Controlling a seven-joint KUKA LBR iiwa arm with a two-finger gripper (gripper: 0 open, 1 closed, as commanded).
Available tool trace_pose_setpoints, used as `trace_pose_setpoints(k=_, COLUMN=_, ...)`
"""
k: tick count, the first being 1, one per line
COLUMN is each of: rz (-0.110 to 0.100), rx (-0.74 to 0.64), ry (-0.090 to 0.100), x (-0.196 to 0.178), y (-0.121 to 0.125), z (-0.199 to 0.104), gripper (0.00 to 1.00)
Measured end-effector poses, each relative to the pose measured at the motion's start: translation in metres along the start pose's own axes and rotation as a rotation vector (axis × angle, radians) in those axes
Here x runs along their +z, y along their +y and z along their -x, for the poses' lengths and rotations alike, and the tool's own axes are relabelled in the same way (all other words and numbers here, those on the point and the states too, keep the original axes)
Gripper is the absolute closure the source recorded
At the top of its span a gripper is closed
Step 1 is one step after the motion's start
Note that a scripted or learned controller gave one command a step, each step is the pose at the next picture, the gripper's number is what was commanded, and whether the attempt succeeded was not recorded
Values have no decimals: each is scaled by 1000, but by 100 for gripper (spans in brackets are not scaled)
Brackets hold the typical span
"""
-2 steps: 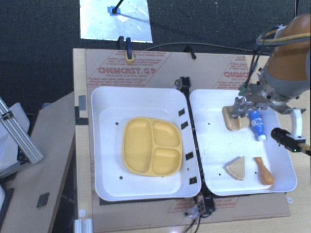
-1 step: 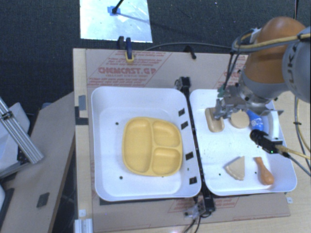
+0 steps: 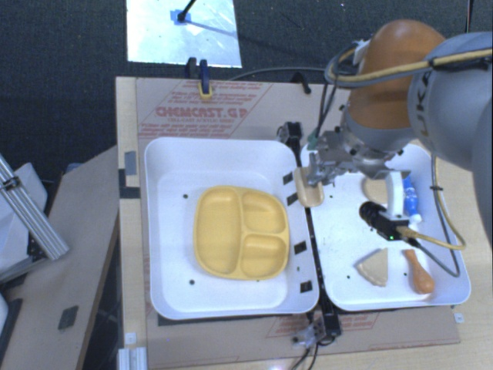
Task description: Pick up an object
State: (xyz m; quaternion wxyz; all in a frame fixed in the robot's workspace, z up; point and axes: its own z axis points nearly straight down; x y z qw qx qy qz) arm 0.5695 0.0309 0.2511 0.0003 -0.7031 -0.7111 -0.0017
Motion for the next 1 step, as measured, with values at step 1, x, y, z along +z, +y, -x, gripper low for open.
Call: trace_pose_setpoints(k=1, rz=0, rx=1, ry=-1, x=-1, y=3, z=-59, gripper=100)
